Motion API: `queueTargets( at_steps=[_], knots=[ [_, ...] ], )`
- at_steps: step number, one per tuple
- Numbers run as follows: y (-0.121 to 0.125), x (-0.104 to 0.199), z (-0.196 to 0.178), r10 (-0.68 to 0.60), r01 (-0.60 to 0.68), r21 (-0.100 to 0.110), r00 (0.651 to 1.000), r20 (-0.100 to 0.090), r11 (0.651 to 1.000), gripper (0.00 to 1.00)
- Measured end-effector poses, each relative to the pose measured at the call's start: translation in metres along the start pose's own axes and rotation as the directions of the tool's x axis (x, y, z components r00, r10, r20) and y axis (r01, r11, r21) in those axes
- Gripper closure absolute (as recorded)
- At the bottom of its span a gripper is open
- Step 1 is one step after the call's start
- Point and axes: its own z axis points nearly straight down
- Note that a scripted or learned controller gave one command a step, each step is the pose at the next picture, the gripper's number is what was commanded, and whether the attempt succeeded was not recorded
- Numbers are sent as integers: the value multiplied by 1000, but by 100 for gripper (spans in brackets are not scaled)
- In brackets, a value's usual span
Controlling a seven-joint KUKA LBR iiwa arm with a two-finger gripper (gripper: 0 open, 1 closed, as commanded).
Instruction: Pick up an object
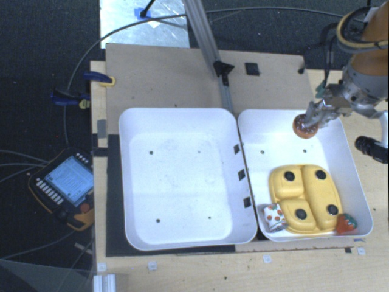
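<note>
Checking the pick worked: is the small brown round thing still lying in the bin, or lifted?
Cannot tell. The brown round thing sits right at the gripper over the right bin, but this view doesn't settle contact with the floor.

You see two white bins [182, 117], a yellow block [305, 199] with black dots, and a red piece [346, 224]. Your arm [364, 47] is grey, banded orange.

A tan bench [182, 72] is carrying two white bins side by side, left bin [130, 163] touching right bin [255, 132]; a black mat [112, 218] is lying under them
</note>
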Motion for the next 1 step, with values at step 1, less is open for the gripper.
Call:
queueTargets(
  at_steps=[1],
  knots=[
    [7,59,13,-1,1,-1,1000,0,1000,100]
  ],
)
